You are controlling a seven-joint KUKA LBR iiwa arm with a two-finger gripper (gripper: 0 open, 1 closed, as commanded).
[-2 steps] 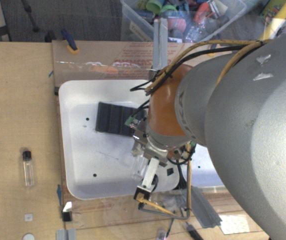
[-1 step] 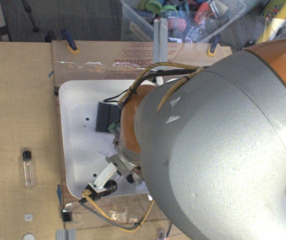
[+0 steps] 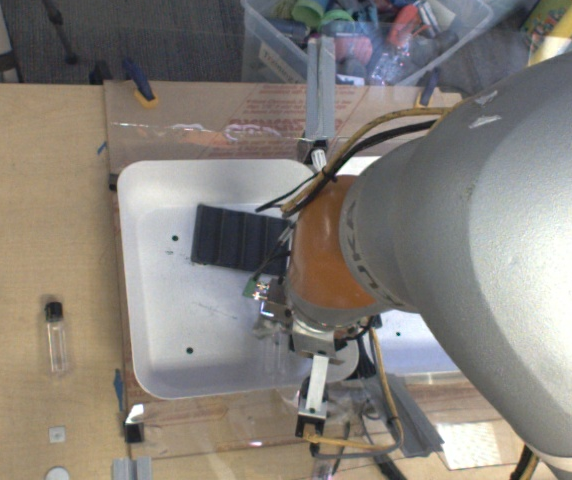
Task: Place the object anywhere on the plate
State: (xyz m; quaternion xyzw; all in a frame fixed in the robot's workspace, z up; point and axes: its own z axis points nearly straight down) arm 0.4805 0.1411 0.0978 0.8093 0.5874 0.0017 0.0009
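A small clear vial (image 3: 56,336) with a dark cap lies on the tan worktop (image 3: 26,198) at the left of the frame, well apart from the white bin (image 3: 156,268). A black ribbed block (image 3: 228,236) rests in that bin, upper middle. A clear tub (image 3: 366,18) of mixed colourful items sits at the top centre. A blue clamp (image 3: 142,88) grips the board's upper left edge.

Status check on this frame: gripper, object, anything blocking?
Gripper low over left bin, fingers hidden. Black ridged block lies in bin. Arm covers the rest.
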